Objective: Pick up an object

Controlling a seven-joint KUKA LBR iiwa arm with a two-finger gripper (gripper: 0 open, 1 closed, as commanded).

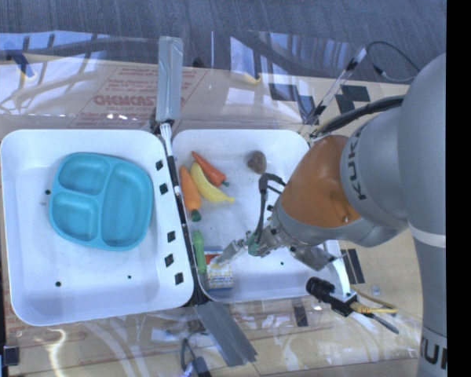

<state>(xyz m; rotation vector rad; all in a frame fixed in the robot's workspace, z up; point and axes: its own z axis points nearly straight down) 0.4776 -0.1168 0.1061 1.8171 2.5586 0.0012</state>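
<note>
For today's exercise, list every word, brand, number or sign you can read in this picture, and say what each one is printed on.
"KUKA": on the grey arm, reading down its side; the letters are partly cut off.
"CHEMCAST": faint red print on the protective sheet behind the bins, repeated, hard to read with certainty.
Small box at the right bin's front edge: coloured print, too small to read.
</note>
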